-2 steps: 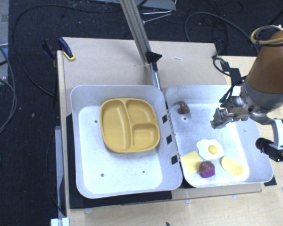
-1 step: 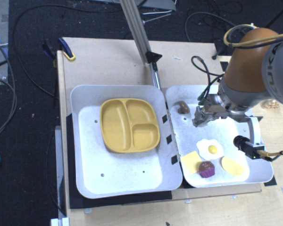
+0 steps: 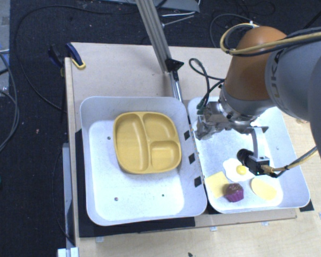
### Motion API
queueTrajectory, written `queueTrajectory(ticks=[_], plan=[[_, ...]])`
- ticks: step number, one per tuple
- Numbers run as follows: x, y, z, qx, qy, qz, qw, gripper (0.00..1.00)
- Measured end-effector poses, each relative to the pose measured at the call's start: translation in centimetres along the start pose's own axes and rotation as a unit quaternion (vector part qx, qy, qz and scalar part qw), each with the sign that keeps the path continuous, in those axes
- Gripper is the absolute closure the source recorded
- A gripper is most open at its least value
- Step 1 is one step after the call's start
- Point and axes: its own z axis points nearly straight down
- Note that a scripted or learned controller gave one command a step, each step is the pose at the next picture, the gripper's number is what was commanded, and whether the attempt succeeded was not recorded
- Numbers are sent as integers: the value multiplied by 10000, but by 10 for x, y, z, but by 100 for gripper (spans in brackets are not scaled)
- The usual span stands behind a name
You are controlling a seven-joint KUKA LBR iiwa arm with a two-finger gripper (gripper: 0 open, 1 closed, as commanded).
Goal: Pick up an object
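Purple lump point(image 3: 234, 193), cheese slice point(image 3: 216, 183), fried egg point(image 3: 237, 170) and yellow oval point(image 3: 265, 188) cluster at right bin's point(image 3: 291, 143) near end; gripper point(image 3: 205, 123) hovers farther back by the inner wall, opening can't be told, so targets lie nearward of it

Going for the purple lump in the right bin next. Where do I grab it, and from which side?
Probably straight down from above, pinching the purple lump across its rounded sides. It looks like the one raised piece there. The cheese slice at its left and the egg behind it lie flat, so a sideways approach would likely hit them.
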Motion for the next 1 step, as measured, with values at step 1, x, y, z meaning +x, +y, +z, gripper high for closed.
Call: queueTrajectory(ticks=[1], plan=[[44,19,-9,-9,4,2,10000,100]])
